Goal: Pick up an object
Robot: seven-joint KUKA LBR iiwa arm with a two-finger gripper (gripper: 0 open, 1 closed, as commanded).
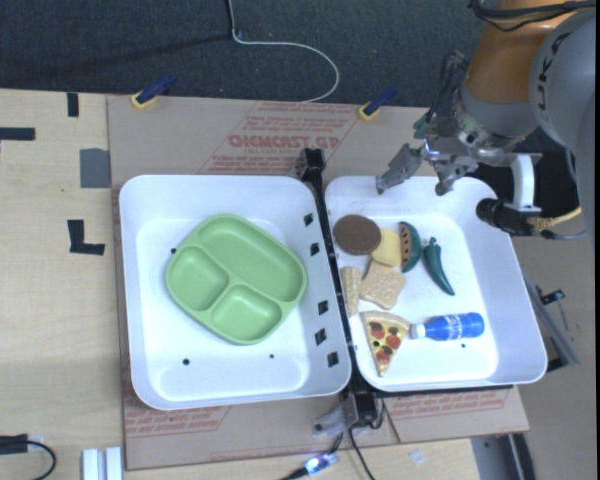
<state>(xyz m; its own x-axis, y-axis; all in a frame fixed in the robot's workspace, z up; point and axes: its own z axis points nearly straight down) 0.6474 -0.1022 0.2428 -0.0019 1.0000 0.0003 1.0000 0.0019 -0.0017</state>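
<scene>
Even, fairly bright overhead light fills the frame, with soft, short shadows. The two white bins (140, 268) at centre are almost blown out, losing surface detail. The dark cloth (100, 18) along the top stays murky. Overall focus is slightly soft and grainy.

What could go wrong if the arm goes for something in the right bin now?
The toy foods are packed tight: the round brown cookie, yellow cheese wedge, watermelon slice and tan cracker touch or overlap, so the open two-finger gripper may pinch two or shove neighbours aside. The blue plastic bottle lies on its side and might roll away. The gripper hangs near the right white bin's far rim and could clip it.
</scene>
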